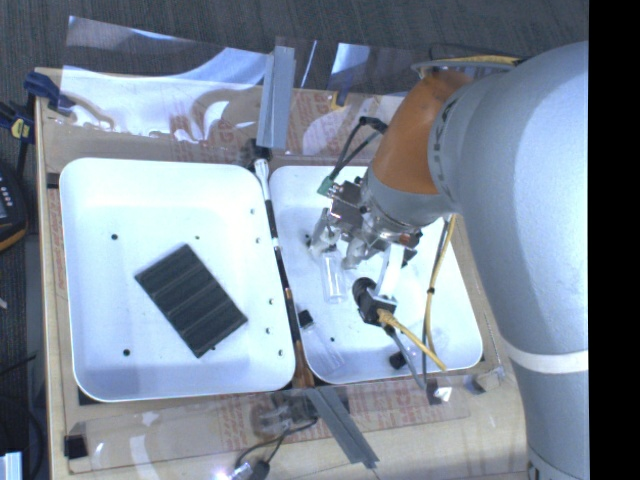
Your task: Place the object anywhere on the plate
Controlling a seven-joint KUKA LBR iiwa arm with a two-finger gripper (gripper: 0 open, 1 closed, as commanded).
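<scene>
My fingers (338,253) hang low over the right bin (455,340), pointing down toward its floor. Whether they are spread or pressed together I cannot tell, since the wrist and cables crowd them. Just below and beside them, on the bin floor, lies a small clear tube (333,280); I cannot tell if they touch it. Nearer the bin's front, below my fingers, sits a small dark piece (305,319). Well off to the far side from me, in the left bin (90,353), a dark ribbed plate (191,299) lies flat and askew.
</scene>
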